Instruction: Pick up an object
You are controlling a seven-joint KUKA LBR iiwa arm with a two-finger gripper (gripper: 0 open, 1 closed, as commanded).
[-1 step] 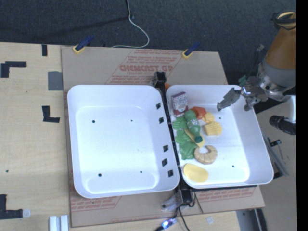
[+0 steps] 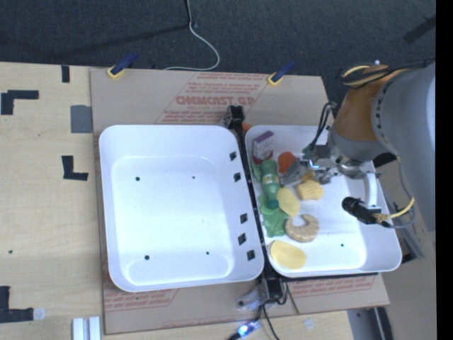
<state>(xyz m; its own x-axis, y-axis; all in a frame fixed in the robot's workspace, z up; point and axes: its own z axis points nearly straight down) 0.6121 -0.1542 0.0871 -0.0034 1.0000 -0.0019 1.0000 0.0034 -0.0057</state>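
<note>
Objects, assorted, in right bin [image 2: 354,257]: yellow block [image 2: 309,190] directly under gripper [image 2: 312,172], finger state cannot be told; beside it lemon [image 2: 288,202], green bottle [image 2: 269,183], purple carton [image 2: 263,146], ring pastry [image 2: 304,227]; left bin [image 2: 170,204] adjoining.

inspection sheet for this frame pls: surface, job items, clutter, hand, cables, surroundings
Surface: two shallow white plastic bins on a cardboard sheet.
Job's things: in the right bin, along its left side, a small purple box, green bottle, yellow lumps, tan ring-shaped piece.
Clutter: nothing seen.
Hand: low over the right bin's pile; finger state unclear.
Cables: thin white cable on dark floor; yellow cable at wrist.
Surroundings: wooden bench, blue clamps.
</note>
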